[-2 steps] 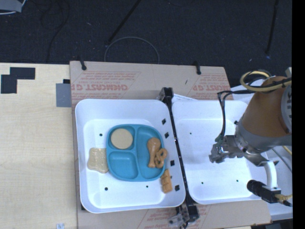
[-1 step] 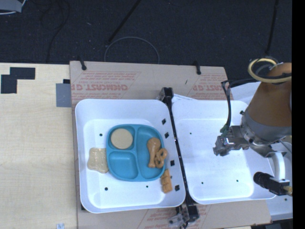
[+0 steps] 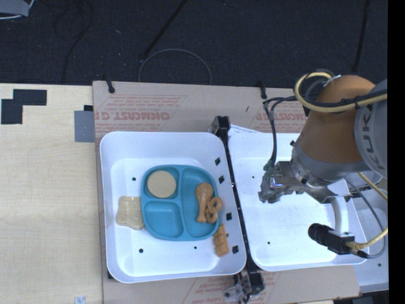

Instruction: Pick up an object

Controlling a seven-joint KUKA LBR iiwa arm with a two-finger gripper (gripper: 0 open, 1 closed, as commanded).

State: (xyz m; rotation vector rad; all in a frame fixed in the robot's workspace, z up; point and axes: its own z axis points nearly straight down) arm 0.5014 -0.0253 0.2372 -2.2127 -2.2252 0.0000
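Left bin (image 3: 120, 163), centre-left of frame, holds everything pickable. Pale flat piece (image 3: 130, 212) lies on the bin floor, touching the left edge of the blue divided tray (image 3: 166, 223). Tray has a tan round disc (image 3: 161, 183) in its upper-left compartment and a pretzel-like piece (image 3: 207, 202) in the right compartment. Small brown piece (image 3: 221, 240) sits on the bin floor just off the tray's lower-right corner, near the divider between bins.

Right bin (image 3: 288, 249): bare white floor under the arm, no object I can make out there.

Gripper (image 3: 273, 189) hangs over the upper-left part of the right bin, just right of the divider, well apart from every item. Nothing visible between the fingers. Jaw state: can't tell, the tip is dark and small against wrist clutter and cables.

Progress, my read: pick not started. No object lifted or gripped. Remaining: cross the divider into the left bin, choose a target, descend, close, lift. The brown piece looks the nearest candidate, though it sits tight against the bin edge.
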